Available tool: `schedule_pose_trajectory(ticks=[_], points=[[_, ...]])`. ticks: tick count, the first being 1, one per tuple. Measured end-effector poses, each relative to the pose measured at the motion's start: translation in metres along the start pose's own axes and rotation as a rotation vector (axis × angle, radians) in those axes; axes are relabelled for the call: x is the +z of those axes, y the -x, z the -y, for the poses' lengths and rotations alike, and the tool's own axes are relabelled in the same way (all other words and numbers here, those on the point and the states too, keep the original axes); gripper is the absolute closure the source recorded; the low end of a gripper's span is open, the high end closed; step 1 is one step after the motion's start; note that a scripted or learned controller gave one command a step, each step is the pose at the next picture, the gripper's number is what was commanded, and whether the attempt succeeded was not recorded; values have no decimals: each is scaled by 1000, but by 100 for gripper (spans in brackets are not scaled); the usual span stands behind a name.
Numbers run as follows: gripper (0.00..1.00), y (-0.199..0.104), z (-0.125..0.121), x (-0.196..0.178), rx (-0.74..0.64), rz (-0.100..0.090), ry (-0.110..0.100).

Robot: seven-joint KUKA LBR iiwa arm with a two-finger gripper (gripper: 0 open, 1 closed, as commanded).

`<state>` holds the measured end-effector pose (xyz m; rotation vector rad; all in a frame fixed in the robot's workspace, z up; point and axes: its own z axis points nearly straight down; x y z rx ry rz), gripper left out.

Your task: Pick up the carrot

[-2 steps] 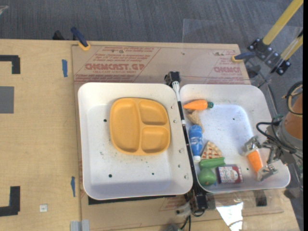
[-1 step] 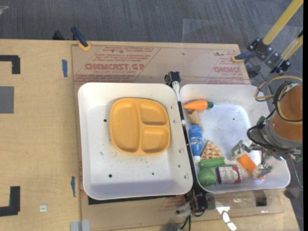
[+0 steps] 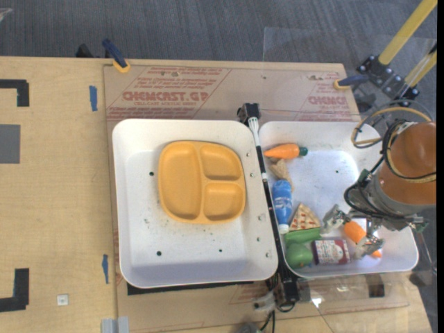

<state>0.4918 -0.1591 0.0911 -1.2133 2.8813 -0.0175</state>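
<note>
Two white bins sit side by side on the table point(image 3: 55, 186), and the task's thing lies in the right one. Nearest in that right bin point(image 3: 326, 175), along its near wall, lie a green vegetable point(image 3: 300, 248) and a small bottle with a dark red label point(image 3: 333, 251), touching each other. Just right of them the tool point(image 3: 354, 231) hangs low over the bin under the orange-banded arm point(image 3: 409, 165); a small orange piece point(image 3: 354, 231) shows between its metal fingers, but whether they are clamped on it or merely around it I cannot tell. A pizza slice toy point(image 3: 303, 218) and a blue bottle point(image 3: 282, 201) lie further back against the left wall.

Farthest, in the far left corner of this bin, lies the carrot point(image 3: 283, 151), on its side, orange body pointing left, green top to the right, well apart from the tool. It looks like a plastic toy: probably light, stiff, smooth and rather slippery, tapering to the tip. The thick middle of the orange body seems the best hold, fingers closing across its width, since the narrow tip could squirt out.

The left bin point(image 3: 132, 207) holds a yellow divided plate point(image 3: 201, 181).
</note>
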Motion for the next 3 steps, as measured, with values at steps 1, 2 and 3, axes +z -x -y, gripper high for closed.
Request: schedule_pose_trajectory(ticks=[1,2,3], points=[[100,7,0,-13,0,14,-5],[0,7,0,-12,0,13,-3],[0,12,1,-4,-305,10,-10]])
